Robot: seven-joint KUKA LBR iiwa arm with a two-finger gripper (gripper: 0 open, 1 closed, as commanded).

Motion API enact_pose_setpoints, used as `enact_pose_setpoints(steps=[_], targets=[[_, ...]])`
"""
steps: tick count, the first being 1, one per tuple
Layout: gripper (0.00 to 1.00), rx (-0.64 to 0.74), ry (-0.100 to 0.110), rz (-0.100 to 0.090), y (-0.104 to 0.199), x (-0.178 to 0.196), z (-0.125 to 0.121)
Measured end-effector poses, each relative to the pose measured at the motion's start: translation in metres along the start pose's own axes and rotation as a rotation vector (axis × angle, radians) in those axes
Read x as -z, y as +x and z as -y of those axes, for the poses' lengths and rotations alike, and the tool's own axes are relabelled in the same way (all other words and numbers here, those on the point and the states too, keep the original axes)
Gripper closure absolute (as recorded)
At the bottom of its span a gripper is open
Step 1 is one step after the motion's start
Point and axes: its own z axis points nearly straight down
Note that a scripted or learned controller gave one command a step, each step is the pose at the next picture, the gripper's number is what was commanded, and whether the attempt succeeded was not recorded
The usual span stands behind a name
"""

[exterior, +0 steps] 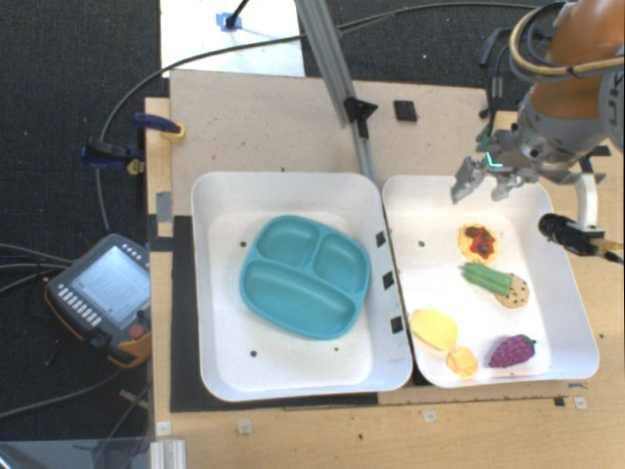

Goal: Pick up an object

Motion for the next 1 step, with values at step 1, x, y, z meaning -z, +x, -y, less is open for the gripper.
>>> enact_pose_setpoints(steps=[1], targets=[[0.0,0.0,-0.002,0.0,0.0001,0.0009,-0.0005]])
